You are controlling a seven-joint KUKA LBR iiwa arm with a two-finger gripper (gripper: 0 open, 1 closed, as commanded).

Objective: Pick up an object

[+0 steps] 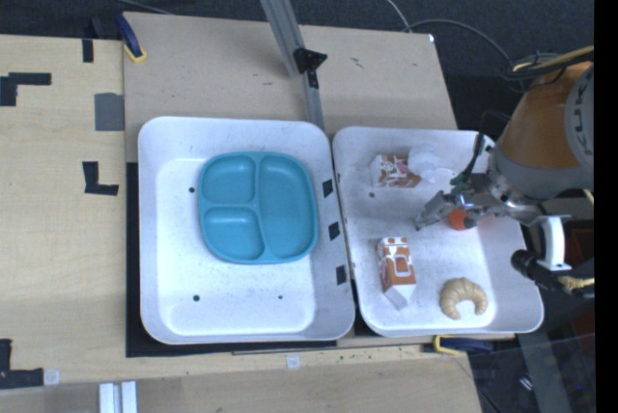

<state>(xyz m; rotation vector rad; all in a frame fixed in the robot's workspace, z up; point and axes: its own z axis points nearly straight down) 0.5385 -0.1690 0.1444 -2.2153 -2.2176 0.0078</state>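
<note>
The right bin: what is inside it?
Inside the right bin: two small cartons, a croissant and the gripper. An orange thing is partly covered by it.

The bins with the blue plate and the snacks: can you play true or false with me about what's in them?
1. The blue plate lies in the left bin. True.
2. The croissant sits on the blue plate. False: it lies in the right bin, near its front corner.
3. The blue plate has three compartments. True.
4. The gripper hangs over the left bin. False: it is over the right bin.
5. Two small brown-and-white cartons lie in the right bin. True.
</note>
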